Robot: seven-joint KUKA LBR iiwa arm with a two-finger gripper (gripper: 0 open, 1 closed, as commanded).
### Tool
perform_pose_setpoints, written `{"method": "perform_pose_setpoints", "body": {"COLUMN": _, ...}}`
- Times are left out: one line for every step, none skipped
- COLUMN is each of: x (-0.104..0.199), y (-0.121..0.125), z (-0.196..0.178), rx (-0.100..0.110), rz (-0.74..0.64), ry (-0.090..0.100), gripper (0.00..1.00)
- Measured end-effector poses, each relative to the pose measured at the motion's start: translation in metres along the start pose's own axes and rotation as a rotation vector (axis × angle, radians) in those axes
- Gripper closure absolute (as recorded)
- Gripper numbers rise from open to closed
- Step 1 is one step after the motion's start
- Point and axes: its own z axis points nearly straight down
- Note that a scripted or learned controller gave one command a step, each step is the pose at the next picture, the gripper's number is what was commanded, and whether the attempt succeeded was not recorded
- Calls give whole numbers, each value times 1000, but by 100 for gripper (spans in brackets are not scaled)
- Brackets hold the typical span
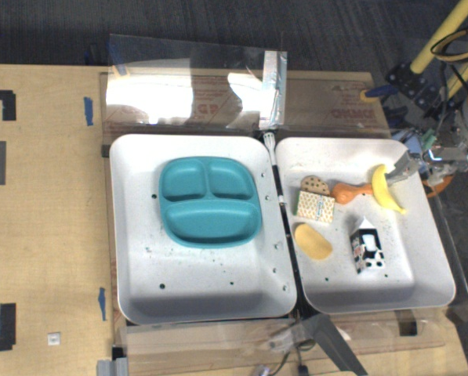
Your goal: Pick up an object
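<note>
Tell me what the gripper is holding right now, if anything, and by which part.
It cannot be told. The gripper sits at the upper end of the yellow banana in the right bin, but the view does not show the banana between its fingers.

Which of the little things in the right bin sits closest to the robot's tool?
The yellow banana, at that bin's far right. The tool is right beside its upper end, while the other toys lie further left.

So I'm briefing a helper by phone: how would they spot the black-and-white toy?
Look in the right-hand shallow white bin, at its near half. The small black-and-white cow-patterned toy lies there, just right of the flat yellow oval piece. It is the one item with black patches; its neighbours are yellow, orange or tan.
</note>
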Motion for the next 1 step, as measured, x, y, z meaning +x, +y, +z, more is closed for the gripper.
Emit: {"method": "perform_pose_setpoints", "body": {"x": 34, "y": 5, "z": 28, "rx": 2, "rz": -77, "ry": 1, "gripper": 0}}
